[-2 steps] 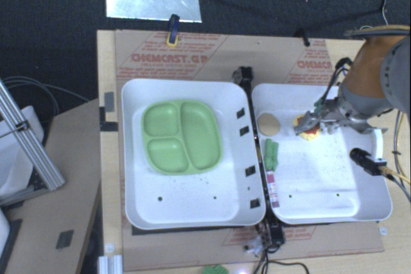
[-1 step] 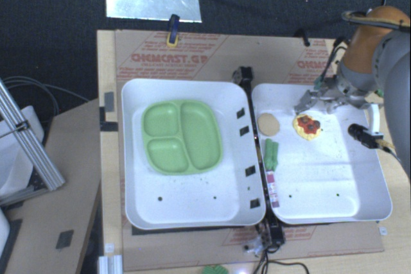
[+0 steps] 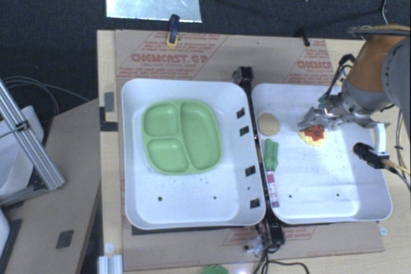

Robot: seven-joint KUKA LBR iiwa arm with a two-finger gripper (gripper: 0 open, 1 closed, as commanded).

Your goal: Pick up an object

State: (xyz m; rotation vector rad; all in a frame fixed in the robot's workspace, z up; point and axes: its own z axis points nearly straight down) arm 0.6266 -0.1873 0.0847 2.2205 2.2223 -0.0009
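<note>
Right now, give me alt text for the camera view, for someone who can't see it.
A grey robot arm's gripper hovers over a red and yellow toy in the right white bin, near a tan disc and a green piece. The left bin holds a green divided plate.

Wide open floor across the lower half of the right bin (image 3: 334,202), nothing standing there. Up top it's crowded: the gripper (image 3: 314,120) sits right over the red-and-yellow toy (image 3: 313,135), a tan disc (image 3: 268,124) near the left wall, a green piece (image 3: 271,154) below it. The left bin (image 3: 186,208) is mostly taken by the green divided plate (image 3: 182,137).
</note>
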